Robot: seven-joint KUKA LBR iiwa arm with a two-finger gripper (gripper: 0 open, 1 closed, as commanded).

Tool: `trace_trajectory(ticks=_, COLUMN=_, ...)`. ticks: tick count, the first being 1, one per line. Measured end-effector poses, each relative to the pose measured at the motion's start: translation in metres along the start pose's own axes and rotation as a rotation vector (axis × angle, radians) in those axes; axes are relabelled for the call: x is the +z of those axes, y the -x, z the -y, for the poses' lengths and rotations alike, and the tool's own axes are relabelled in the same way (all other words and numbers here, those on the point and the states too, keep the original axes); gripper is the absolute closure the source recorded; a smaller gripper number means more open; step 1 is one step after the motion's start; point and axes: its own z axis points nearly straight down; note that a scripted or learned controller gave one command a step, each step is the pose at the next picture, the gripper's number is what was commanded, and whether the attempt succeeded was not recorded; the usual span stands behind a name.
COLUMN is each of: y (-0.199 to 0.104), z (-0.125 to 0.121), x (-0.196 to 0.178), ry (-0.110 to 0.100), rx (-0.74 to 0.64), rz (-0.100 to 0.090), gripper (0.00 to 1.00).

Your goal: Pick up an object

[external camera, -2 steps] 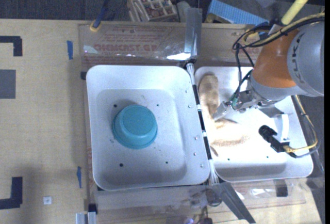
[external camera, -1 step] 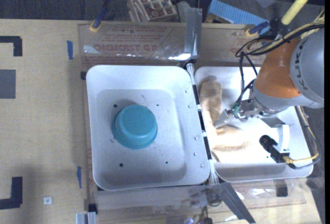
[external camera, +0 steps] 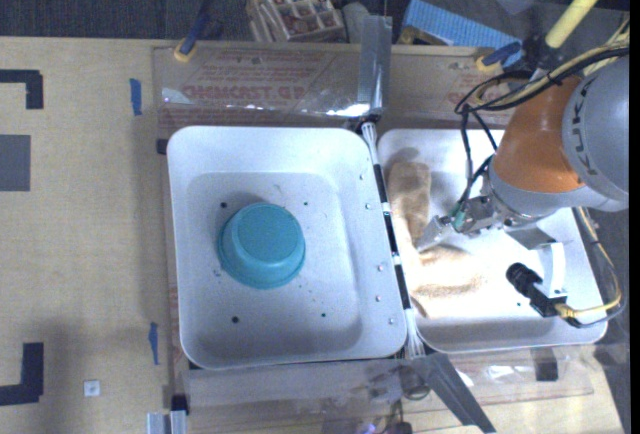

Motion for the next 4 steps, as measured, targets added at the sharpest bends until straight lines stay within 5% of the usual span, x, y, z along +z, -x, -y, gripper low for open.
trace_trajectory(ticks=1, y=-0.039, z=-0.006, x=-0.093, ry=-0.013, rx=-0.128, rz=-0.006, gripper=0.00)
trace_trajectory(ticks=2, y=0.003, z=0.011, x=0.002, ry=-0.005, rx=-0.011, rz=-0.004, gripper=0.00)
trace_trajectory(ticks=3, y=0.004, z=0.010, x=-0.009, ry=0.000, rx=-0.009, rz=-0.004, gripper=1.00)
trace_trajectory(ticks=4, y=0.013, z=-0.012, x=-0.029, ry=-0.015, rx=0.132, rz=-0.004, gripper=1.00)
